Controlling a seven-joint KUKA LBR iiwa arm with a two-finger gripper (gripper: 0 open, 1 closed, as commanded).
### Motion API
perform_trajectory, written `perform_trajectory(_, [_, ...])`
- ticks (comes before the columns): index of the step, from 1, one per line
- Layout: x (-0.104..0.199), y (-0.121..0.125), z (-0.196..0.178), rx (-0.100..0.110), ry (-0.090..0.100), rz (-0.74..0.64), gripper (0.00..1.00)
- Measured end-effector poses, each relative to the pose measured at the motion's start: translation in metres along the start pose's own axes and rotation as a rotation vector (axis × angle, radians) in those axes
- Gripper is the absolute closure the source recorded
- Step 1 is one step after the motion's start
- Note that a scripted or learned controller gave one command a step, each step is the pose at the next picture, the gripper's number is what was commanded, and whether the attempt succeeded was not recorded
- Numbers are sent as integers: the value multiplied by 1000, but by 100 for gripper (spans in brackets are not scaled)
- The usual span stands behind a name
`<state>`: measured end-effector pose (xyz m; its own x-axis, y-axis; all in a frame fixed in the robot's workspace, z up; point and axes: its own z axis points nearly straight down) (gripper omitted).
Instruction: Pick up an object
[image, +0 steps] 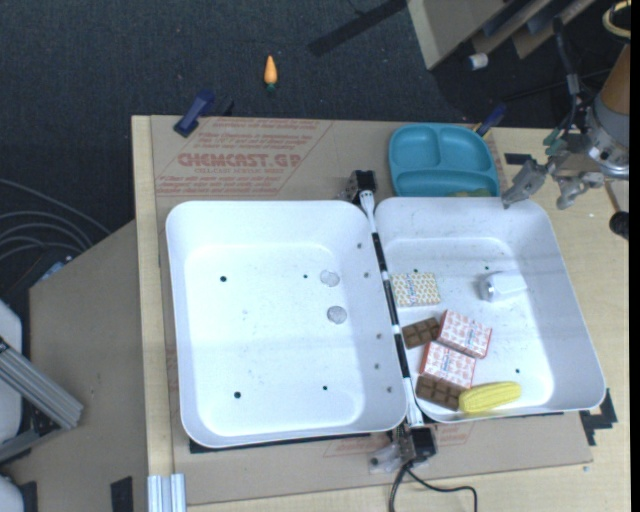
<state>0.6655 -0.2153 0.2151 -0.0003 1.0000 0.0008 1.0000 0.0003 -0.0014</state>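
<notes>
Hanging above top right corner of right bin (560, 260), gripper (545, 187) spreads fingers wide, nothing between them. Gripper sits just beside blue tray (440, 158). Objects lie low in right bin: yellow corn (489, 397) near front edge, brown chocolate bar (421, 332) by middle wall, another brown bar (437, 391) touching corn. Two red-and-white packs (458, 348) sit between bars. Pale checked pack (415, 289) lies above them. Small silver thing (488, 288) rests apart, toward right. Left bin (200, 290) shows two grey round spots (333, 297).
</notes>
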Motion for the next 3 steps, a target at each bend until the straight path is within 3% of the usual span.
perform_trajectory(1, [59, -5, 110, 1, 0, -1, 0])
perform_trajectory(2, [121, -7, 131, 2, 1, -1, 0])
perform_trajectory(3, [121, -6, 120, 1, 1, -1, 100])
